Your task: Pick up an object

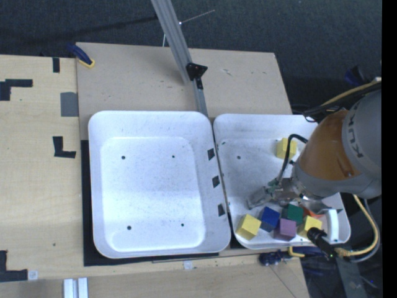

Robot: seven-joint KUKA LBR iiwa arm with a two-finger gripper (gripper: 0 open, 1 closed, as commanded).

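The gripper (263, 195) hung low in the right bin (248, 135), its fingers (255, 198) spread wide and empty; the blue block (270, 218) sat just at its five o'clock, beside yellow (249, 226) and purple (287, 228) blocks

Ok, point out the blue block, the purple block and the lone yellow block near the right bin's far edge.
blue block (270, 218): camera view, on its top face.
purple block (287, 228): camera view, on its top face.
lone yellow block (286, 148): camera view, on its visible top, beside the arm.
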